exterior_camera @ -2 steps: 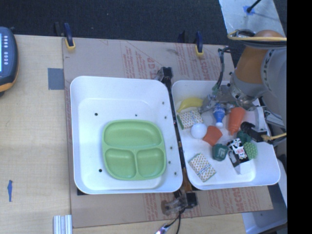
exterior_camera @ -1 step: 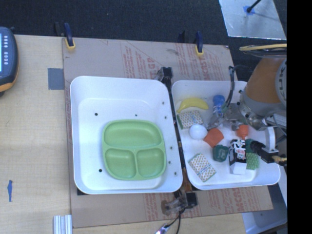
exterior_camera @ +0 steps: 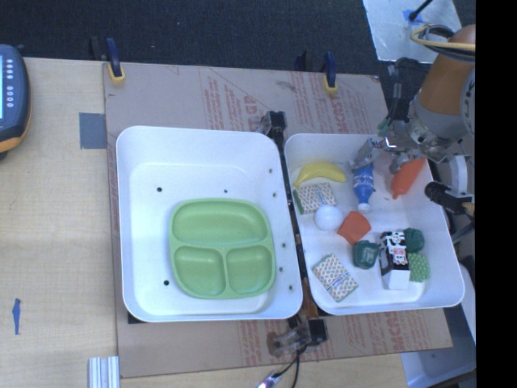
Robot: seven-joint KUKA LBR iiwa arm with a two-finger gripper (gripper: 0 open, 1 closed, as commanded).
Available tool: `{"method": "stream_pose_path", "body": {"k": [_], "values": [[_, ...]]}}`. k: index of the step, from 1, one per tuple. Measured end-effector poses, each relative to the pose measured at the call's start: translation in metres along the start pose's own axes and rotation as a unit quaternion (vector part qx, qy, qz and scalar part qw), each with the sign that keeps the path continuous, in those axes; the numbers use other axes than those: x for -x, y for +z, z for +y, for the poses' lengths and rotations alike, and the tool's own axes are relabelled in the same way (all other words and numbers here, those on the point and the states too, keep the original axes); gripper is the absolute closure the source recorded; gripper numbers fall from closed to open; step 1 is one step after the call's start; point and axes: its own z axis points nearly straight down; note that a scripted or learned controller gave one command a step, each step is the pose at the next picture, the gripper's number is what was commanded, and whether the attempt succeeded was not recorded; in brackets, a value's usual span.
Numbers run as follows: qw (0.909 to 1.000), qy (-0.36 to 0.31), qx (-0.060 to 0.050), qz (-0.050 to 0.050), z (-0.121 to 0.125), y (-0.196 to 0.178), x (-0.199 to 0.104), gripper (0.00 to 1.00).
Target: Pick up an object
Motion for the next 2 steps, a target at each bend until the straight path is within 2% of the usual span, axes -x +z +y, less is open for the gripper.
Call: {"method": "stream_pose_path", "body": {"k": [1,2], "values": [[1.0000,0.001,-0.002,-0.002,-0.047,0.033,-0.003,0.00],[1.0000,0.000,0.004,-0.008,-0.002,0.030,-0.036,0.00]]}}
